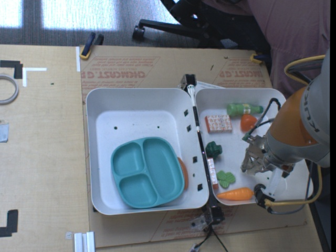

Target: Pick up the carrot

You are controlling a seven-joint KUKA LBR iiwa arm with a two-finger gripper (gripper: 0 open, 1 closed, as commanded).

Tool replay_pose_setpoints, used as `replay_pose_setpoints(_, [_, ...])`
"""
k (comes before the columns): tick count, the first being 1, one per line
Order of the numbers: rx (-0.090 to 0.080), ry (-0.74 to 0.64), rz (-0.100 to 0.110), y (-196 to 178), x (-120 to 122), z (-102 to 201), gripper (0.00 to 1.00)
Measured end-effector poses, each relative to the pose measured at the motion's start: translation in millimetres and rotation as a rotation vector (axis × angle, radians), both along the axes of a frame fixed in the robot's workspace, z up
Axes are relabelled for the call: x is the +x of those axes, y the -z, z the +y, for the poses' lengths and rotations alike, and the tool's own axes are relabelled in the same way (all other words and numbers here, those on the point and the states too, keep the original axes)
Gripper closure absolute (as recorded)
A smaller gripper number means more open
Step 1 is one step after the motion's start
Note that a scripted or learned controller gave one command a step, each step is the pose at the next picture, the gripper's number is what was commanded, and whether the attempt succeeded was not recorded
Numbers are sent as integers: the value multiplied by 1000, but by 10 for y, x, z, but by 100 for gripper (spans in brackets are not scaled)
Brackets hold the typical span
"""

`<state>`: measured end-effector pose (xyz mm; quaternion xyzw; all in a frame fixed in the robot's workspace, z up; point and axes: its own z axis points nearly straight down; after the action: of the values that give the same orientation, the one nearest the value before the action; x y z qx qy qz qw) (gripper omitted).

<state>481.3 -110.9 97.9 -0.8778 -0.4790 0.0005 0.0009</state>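
Your grey arm (pixel 307 125), orange-banded above the wrist, reaches in from the right and bends down over the right bin (pixel 273 94), its gripper (pixel 255 161) hanging over the bin's middle-right floor. You cannot tell from this slant whether the fingers are spread or pressed together; nothing shows between them. This reads as the approach step: the pick is not yet made.

Beside it, the left bin (pixel 100 140) carries a teal divided plate (pixel 147 172) toward its near edge, with an orange thing (pixel 183 172) peeking out at the plate's right rim.

The carrot (pixel 235 194) lies flat along the right bin's near edge, close to the near-left corner, pointed end toward the divider, apart from the gripper and nearer the camera. Your next move likely calls for a shift toward that near edge, a turn of the wrist to set the fingers across the carrot's width, then a straight descent. Judge the wall a risk: the carrot sits tight to it.

Near the carrot sit a green leafy toy (pixel 226 179) and a dark green piece (pixel 213 149); farther back, a red-patterned block (pixel 218 123), an orange-red piece (pixel 248 122) and a green bottle (pixel 244 109).
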Motion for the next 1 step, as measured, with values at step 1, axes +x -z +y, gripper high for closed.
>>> replay_pose_setpoints(1, [-2, -161, 0, -767, 425, -461, 100])
